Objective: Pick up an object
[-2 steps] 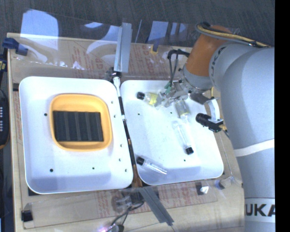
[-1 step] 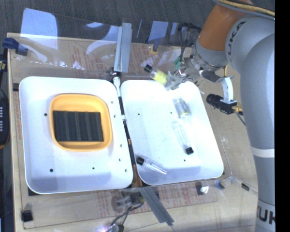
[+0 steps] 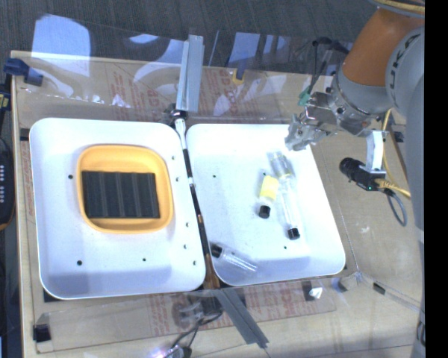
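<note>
The likeliest things to pick lie in the right bin (image 3: 325,256): a small yellow piece (image 3: 269,189) near the middle, a clear tube (image 3: 287,200) with a black cap lying just beside it on its right, a little black cap (image 3: 263,211) just below the yellow piece, and another clear tube (image 3: 233,258) with a dark end down by the near edge; none of them is lifted, all rest on the white floor of the bin. The claw (image 3: 305,134) hangs over the far right corner of that bin, apart from every one of these things and carrying nothing that I can see; whether it is released or clenched I cannot tell from here.

The left bin (image 3: 52,200) holds a yellow tray (image 3: 123,160) with a dark ribbed insert (image 3: 122,195), well away from the arm (image 3: 373,66).

What could go wrong, to my eye: the tubes are round and clear and may roll or slip as the claw closes; the yellow piece and the tube lie so close that a descent between them could nudge both; the bin's raised rim near the claw could catch it on the way in.
</note>
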